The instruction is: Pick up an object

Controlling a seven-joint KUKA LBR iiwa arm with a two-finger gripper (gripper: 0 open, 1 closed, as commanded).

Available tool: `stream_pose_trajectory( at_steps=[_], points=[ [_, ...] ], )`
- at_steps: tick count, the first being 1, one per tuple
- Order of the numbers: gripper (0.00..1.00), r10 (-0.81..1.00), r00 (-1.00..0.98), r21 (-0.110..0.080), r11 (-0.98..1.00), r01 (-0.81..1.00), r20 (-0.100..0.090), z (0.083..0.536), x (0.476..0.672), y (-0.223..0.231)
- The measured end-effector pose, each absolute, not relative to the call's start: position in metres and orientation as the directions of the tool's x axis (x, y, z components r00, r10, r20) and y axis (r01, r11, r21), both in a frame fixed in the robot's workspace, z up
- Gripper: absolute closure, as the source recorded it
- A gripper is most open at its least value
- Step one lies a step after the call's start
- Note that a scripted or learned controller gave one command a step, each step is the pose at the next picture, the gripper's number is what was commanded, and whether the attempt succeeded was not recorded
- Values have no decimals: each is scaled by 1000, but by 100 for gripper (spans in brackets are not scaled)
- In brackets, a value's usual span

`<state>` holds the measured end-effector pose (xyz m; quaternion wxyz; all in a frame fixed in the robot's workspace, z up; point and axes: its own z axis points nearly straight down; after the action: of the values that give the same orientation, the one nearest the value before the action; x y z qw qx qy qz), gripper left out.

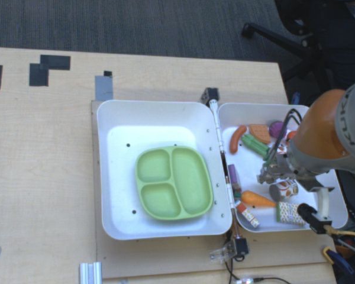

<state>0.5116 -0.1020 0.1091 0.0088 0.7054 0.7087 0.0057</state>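
My gripper [274,177] hangs low over the middle of the right bin [341,216], under the orange wrist band. Right beside it lies a small white and red can-like thing [284,189]. An orange carrot [258,199] lies just in front of it. Toward the bin's far end rest a red sausage [239,137], a green pickle-shaped piece [257,147], a tan piece [259,130] and a purple piece [276,127]. A patterned packet [290,213] sits at the near right. Nothing visibly sits between the gripper's tips.
The left bin [115,176] holds a green three-compartment plate [174,183]. A thin purple item [231,174] lies along the right bin's left wall, and a small white and red piece [249,218] sits at its near corner. The arm covers the bin's right side.
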Motion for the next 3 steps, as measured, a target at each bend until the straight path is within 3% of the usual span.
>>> stream_pose_trajectory(
  at_steps=[1, 2, 3],
  points=[
    [100, 1000, -6, 5, 6, 1000, 2, 185, 534, -21],
    [100, 1000, -3, 2, 3, 1000, -1, 185, 576, -86],
    [0, 1000, -4, 3, 4, 1000, 0, 185, 576, -85]
  ],
)
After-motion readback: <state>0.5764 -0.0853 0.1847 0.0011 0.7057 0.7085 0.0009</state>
